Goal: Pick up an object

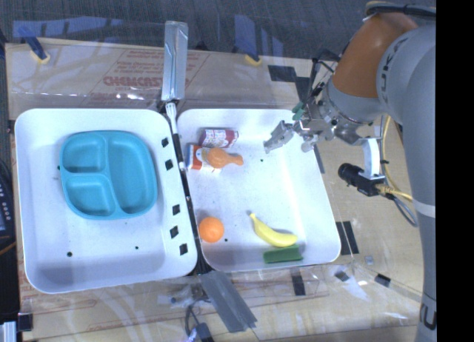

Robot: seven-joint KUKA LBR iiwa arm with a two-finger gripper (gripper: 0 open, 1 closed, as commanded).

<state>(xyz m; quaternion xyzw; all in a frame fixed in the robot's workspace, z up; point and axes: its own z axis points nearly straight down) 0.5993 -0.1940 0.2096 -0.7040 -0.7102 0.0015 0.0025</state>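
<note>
Orange plastic, shaped like a squash or drumstick (222, 158), lies nearest the gripper (280, 138), off to its left beside a red-labelled can (218, 137) near the right bin (320, 207)'s far-left corner. A banana (272, 232) and green piece (283, 256) lie well below the gripper; an orange ball (211, 229) sits lower left. Likely trouble: the toy and can touch, so a descent there could wedge both or knock them away. The gripper hovers above bare bin floor holding nothing; I cannot tell how wide it is parted.
</note>
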